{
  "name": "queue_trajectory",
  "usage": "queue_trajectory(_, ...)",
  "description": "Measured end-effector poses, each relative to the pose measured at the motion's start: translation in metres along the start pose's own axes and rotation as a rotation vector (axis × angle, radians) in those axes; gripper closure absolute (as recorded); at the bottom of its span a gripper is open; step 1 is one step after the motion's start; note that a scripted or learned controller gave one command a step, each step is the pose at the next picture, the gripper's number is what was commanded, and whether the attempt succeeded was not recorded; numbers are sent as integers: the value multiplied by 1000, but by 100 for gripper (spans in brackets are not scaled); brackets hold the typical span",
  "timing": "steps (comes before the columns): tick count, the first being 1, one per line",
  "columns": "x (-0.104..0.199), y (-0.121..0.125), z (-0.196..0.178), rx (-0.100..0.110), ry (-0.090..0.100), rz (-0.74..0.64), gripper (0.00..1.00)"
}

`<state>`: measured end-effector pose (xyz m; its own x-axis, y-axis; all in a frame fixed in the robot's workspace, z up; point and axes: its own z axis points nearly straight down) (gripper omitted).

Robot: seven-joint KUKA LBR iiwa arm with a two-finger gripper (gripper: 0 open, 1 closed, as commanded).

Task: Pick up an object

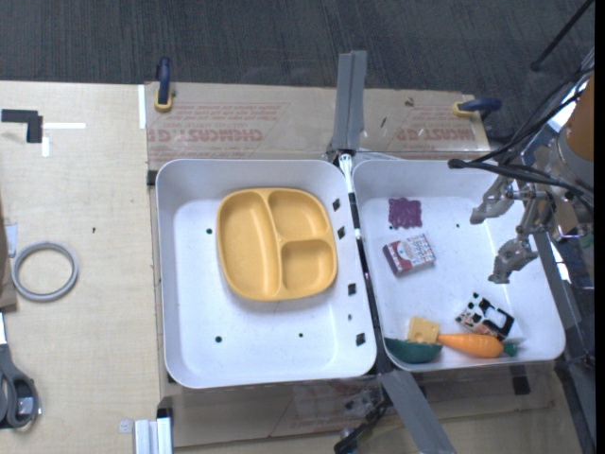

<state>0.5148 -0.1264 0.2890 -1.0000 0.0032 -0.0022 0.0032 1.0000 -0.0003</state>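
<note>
The right bin (444,183) holds a purple grape-like piece (406,213), a small red and white carton (408,253), a black and white toy (485,317), an orange carrot (471,345), a yellow block (423,329) and a dark green piece (413,351). My gripper (493,239) hangs over the right side of this bin, above the bare floor between the carton and the bin's right wall. Its two grey fingers (502,260) stand apart with nothing between them. The black and white toy lies just below it in the view.
The left bin (184,329) holds a yellow divided plate (277,244). A grey tape ring (42,270) and scissors (17,395) lie on the bench at the left. Black cables (510,149) run to the arm at the right edge.
</note>
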Motion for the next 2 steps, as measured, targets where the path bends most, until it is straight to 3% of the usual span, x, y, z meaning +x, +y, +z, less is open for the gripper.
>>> queue_trajectory(1,-28,-9,128,1,2,439,0)
queue_trajectory(2,-124,-25,192,0,-7,906,0)
